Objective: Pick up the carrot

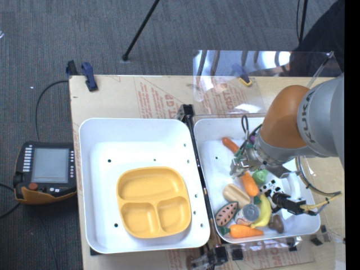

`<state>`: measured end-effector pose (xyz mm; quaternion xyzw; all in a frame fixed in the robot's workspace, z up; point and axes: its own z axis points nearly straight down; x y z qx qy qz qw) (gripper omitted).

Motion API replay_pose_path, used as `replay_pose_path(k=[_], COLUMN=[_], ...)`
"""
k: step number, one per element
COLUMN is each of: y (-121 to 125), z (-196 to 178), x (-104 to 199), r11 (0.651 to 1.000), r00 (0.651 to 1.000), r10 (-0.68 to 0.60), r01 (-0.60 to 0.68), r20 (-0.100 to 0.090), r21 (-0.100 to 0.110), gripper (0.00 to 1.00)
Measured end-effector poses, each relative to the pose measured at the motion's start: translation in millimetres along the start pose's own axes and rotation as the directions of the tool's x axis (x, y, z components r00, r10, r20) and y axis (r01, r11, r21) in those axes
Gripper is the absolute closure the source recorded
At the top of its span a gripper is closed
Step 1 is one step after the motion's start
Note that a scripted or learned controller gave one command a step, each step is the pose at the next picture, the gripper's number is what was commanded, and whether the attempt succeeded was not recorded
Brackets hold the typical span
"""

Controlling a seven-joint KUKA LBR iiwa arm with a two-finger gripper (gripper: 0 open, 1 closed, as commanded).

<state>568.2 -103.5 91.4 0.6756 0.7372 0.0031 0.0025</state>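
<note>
Bench (140,94) of pale board carries two shallow white bins side by side. The left bin (93,151) holds a yellow tray (153,200) with three compartments, one long one on the far side and two smaller ones on the near side. The right bin (211,151) holds a crowd of toy foods, most of them in its near half: a tan bun (236,194), a watermelon slice (226,214) at the near left, a grey round can (249,212), a yellow banana (264,210) just right of the can, a small brown piece (275,223) by the near right corner, and a long orange piece (246,231) lying along the near wall. A shorter orange-red piece (230,145) lies apart from these, toward the far left. The carrot (249,183) sits in the middle of the right bin, between the bun and a green piece (260,176); it is orange, tapered and lies at a slant. The gripper (243,165) is low over the middle of this bin, just on the far side of the carrot and very close to its upper end. Whether it is open or closed, or touches the carrot, cannot be told from this angle.
</note>
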Motion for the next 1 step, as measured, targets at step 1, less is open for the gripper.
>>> replay_pose_path(k=[1], y=[-21.6], z=[-27.2], x=[16.6], r11=[0.999], r00=[0.999], r10=[-0.036], r01=[0.036], r20=[-0.004], r21=[0.012], gripper=[1.00])
